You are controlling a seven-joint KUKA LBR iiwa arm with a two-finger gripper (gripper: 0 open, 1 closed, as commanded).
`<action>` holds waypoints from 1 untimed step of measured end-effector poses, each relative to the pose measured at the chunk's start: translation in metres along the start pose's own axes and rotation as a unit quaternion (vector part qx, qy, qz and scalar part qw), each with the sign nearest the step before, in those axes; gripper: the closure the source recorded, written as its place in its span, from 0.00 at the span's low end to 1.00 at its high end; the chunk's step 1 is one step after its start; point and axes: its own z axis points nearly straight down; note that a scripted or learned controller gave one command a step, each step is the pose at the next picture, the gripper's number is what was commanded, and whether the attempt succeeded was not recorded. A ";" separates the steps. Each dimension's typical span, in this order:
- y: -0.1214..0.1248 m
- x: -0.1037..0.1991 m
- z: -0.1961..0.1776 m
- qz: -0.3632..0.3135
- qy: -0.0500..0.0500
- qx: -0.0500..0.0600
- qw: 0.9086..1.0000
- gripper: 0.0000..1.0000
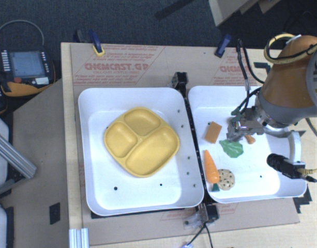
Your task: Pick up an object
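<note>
The gripper (240, 133) hangs just above the green object (232, 148); how its jaws stand, I cannot tell.

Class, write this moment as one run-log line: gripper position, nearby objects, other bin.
gripper above green piece in right bin | carrot, cookie near front | yellow tray in left bin

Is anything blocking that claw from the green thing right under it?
Nothing visible does. The gripper sits just above the green item in the right bin; the tan block, carrot and cookie lie off to the side.
</note>
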 end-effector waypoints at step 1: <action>0.012 0.042 -0.008 0.001 -0.001 -0.001 1.000 1.00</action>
